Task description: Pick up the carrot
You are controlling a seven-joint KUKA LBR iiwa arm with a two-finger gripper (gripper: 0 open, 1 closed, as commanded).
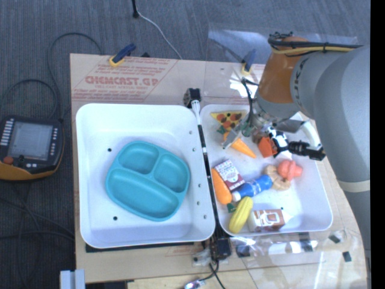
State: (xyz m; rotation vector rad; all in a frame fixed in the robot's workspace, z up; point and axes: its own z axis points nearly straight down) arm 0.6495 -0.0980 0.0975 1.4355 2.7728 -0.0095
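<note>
Tool: my tool (249, 131) sits low in the upper part of the right bin (322, 212), under the orange-banded wrist; I cannot tell how it is set or whether it has hold of anything, since the arm hides much of it.
Carrot: I read two orange pieces as possible carrots. One small orange wedge (243, 147) lies just beside the tool, near the pizza slice (227, 120). A longer orange piece (221, 190) lies along the bin's left wall, touching the red-and-white carton (230, 173).
Neighbours: a blue bottle (252, 188), a yellow banana (239, 214), a brown carton (267, 220) and a pink-orange toy (287, 170) crowd the lower half of the bin.
Left bin: the left bin (90, 161) holds a teal divided plate (148, 179), well apart from my work.
Step in hand: I judge I am at the approach and grasp, not yet lifting.
How I do it well: I line the tool across the carrot's narrow width and come straight down on its middle.
Risk: the pizza slice and a dark toy (267, 144) lie close, so I keep my descent clear of them.
Check: I lift slowly and confirm the carrot rises with me.
</note>
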